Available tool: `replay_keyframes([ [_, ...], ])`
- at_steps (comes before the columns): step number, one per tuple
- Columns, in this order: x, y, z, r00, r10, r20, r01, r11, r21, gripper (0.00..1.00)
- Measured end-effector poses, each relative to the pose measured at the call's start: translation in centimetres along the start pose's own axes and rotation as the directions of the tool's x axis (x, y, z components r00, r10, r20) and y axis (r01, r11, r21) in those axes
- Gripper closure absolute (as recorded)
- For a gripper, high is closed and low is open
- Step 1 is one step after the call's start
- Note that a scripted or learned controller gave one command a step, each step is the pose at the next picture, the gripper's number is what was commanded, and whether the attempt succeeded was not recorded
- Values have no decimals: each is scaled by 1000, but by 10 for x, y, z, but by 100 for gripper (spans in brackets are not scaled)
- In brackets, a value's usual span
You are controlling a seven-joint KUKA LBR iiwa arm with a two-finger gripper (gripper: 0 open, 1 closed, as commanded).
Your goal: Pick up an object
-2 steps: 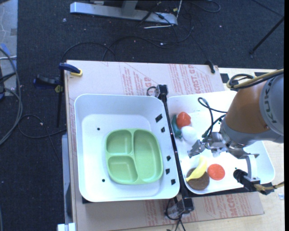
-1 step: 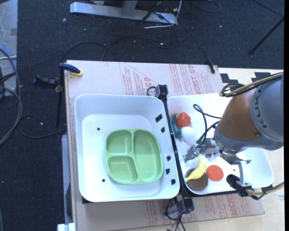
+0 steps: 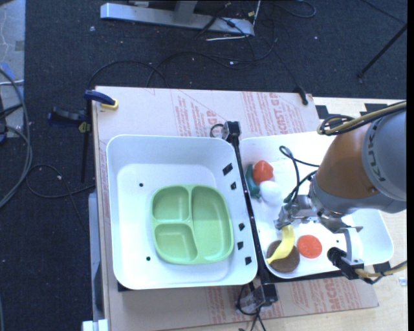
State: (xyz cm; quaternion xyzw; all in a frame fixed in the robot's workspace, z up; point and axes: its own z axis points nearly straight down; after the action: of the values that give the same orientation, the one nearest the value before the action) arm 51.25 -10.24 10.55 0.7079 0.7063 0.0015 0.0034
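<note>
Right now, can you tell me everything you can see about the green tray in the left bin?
The green tray is a pale green, plastic-looking plate with rounded corners and three compartments: two smaller ones on its left side and one long one on its right. It lies flat, slightly turned, on the floor of the left bin, toward the near half. Nothing lies in its compartments, and nothing touches it besides the bin floor.

A dark speckled carpet floor [image 3: 58, 52] surrounds the worktop [image 3: 168, 113], whose pale board top carries red printed lettering. Black cables [image 3: 162, 64] loop across the floor at twelve o'clock, near a grey metal stand base [image 3: 174, 16]. A blue-and-yellow clamp [image 3: 100, 99] grips the worktop's corner at ten o'clock. Light is even and bright.
</note>
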Motion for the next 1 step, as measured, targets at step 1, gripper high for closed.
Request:
replay_keyframes([
  [1, -4, -4, -43, 1000, -2, -2, 2, 1000, 5, 100],
])
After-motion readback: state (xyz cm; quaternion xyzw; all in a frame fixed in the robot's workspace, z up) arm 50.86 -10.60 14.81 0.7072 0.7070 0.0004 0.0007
